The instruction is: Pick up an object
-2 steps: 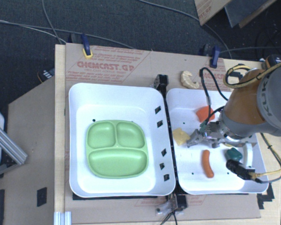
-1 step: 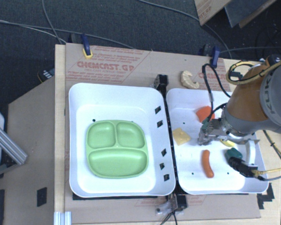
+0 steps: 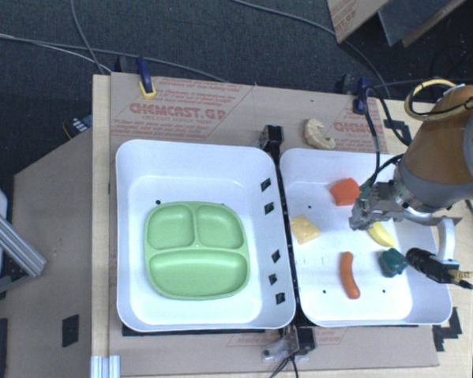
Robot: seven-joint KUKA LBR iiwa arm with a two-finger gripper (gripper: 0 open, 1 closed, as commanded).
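Low over the right bin hangs the gripper, at the end of the grey arm with its orange band, which comes in across the bin's right side. Whether it is wide, narrow or holding anything cannot be told from this slant; its metal tip sits above the bin floor, between an orange block and a yellow piece.

Two shallow white bins lie side by side on the brown bench. In the left bin rests a pale green divided tray, with two small compartments toward the bin's far edge and one wide compartment toward the near edge.

In the right bin, the sausage lies near the middle of the near half, its long axis running roughly from far edge to near edge, the near end slanted a little toward the right edge. It is well apart from the gripper. The orange block sits toward the far edge, just left of the gripper. The pale yellow wedge lies close to the bin's left edge. A dark green lump is near the right edge, with the yellow piece just beyond it, partly under the gripper.

On the bench beyond the right bin's far edge lies a small tan curved object.
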